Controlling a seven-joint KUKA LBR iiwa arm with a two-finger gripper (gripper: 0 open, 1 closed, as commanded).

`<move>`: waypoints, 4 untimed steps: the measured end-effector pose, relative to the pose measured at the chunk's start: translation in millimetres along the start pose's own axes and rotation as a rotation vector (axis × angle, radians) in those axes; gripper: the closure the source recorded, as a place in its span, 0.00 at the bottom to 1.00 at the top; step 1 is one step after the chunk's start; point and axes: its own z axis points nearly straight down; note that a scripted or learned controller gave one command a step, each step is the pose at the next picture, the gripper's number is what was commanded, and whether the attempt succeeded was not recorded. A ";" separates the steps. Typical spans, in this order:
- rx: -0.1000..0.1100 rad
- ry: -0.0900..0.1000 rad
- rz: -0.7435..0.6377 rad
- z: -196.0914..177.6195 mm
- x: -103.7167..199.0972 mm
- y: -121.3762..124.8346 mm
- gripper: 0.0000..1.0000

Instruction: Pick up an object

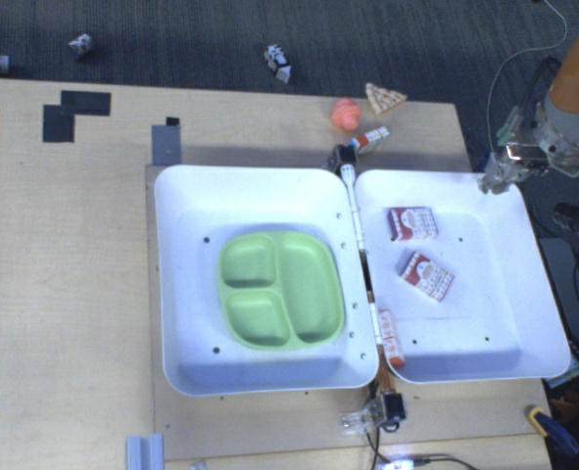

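The left bin holds a green tray with three compartments, lying flat near its middle, and the right bin holds two small red-and-white cartons: one carton toward the far side and a second carton just beside it, closer to the middle and turned at an angle, the two not touching. The gripper is over the far right corner of the right bin, well apart from both cartons, and whether it is spread or pressed together cannot be told from this view.
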 end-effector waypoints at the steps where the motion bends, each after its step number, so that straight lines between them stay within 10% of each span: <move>1: -0.002 0.002 -0.001 -97.4 55.8 1.1 1.00; 2: 0.007 0.004 0.000 12.9 112.8 -9.4 1.00; 3: 0.004 0.002 0.000 11.3 111.7 -8.6 0.00; 4: -0.008 0.001 0.003 93.2 76.8 -44.0 0.00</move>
